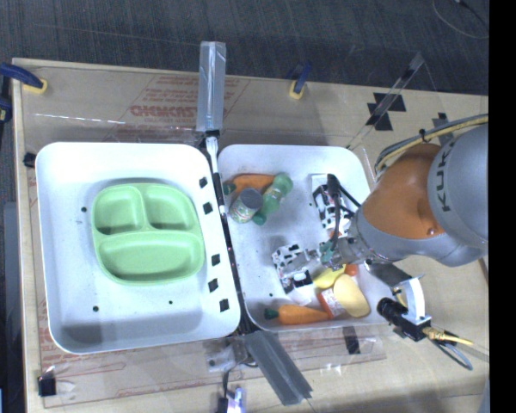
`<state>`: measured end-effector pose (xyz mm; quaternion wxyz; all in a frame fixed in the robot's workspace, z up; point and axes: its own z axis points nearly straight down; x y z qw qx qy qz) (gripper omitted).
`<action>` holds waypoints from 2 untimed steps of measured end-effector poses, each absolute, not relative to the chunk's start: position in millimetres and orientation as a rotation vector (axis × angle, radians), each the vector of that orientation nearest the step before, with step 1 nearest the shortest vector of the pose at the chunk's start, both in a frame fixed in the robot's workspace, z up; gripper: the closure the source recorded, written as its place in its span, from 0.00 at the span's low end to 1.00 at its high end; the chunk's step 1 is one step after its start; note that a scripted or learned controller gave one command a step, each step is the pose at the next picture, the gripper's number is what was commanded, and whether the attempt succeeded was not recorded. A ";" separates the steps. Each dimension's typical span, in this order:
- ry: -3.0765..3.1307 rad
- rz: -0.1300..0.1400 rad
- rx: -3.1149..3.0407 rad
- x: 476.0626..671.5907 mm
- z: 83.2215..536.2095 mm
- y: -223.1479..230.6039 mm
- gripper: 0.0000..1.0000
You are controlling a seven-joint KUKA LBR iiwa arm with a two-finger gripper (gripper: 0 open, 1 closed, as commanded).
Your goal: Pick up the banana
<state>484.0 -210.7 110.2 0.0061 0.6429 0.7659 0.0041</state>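
Observation:
The yellow banana [351, 296] lies in the right bin [358, 163] near its front right corner, partly covered by a small red and white bottle [331, 300]. One yellow end shows just left of the bottle. My gripper [293, 267] hangs low over the middle of that bin, just left of the banana's end. Its two white fingers stand open with nothing between them. The grey arm with its orange band [397, 206] reaches in from the right and hides the bin's right wall.
A carrot [299, 315] lies along the right bin's front wall. Another carrot [249, 181], a green bottle [273, 196] and a grey can [243, 203] crowd its back left. The left bin [60, 166] holds a green divided plate [146, 233].

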 end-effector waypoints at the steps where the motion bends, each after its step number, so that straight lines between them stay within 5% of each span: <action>1: 2.413 0.000 2.013 477.0 160.0 -211.2 0.00; 2: 2.408 0.010 2.005 491.7 109.1 -210.2 0.00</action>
